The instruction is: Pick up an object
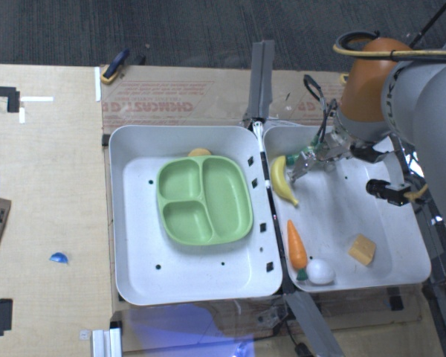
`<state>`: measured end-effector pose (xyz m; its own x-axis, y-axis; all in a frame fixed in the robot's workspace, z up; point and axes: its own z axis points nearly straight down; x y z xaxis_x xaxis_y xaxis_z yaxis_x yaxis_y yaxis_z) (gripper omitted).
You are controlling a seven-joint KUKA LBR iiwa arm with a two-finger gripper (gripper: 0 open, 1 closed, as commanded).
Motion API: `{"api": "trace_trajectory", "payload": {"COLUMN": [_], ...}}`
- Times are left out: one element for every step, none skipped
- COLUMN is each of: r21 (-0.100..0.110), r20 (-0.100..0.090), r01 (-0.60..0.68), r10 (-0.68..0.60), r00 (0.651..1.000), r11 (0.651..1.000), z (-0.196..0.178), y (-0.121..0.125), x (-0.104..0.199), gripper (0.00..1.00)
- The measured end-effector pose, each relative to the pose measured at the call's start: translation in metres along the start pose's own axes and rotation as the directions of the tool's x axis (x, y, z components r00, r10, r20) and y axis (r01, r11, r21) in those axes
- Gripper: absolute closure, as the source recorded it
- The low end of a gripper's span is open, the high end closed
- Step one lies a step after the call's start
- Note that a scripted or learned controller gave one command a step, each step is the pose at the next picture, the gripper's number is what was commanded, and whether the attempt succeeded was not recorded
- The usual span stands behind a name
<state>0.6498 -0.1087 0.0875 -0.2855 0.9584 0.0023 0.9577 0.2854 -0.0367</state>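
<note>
- Pincer (306,163): we find it low in the right bin (401,274), near that bin's far left corner, at the end of the grey arm (424,103) with its orange band (372,88). We cannot tell whether it is released or clenched; no item shows within it.
- Banana (282,181): yellow, curved, lying along the right bin's left wall, just beside the pincer on its left and slightly nearer the camera. We cannot say whether the two touch.
- Carrot (296,245): orange with a green end, lying lengthwise by the same wall, well nearer the camera than the pincer and past the banana.
- White egg-shaped item (320,272): at the near left corner of the right bin, just beside the carrot's green end, the farthest piece from the pincer on that side.
- Tan block (362,250): small and cube-like, on the right bin's floor, to the pincer's right and nearer the camera, apart from the other pieces.
- Green divided plate (205,199): three compartments, resting in the middle of the left bin (134,259), well to the pincer's left across the divide between the bins.
- Small yellow item (199,153): we see only its edge behind the plate's far rim; its kind is not clear.
- Counter (44,199): pale wood, spreading out left of both bins, with a small blue piece (58,258) lying far to the pincer's left.
</note>
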Motion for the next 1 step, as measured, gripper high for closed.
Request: {"api": "trace_trajectory", "payload": {"r21": [-0.007], "r20": [-0.006], "r01": [-0.121], "r10": [0.121], "r00": [0.993], "r11": [0.993], "z": [0.0], "y": [0.0026], "x": [0.0024], "gripper": [0.0]}}
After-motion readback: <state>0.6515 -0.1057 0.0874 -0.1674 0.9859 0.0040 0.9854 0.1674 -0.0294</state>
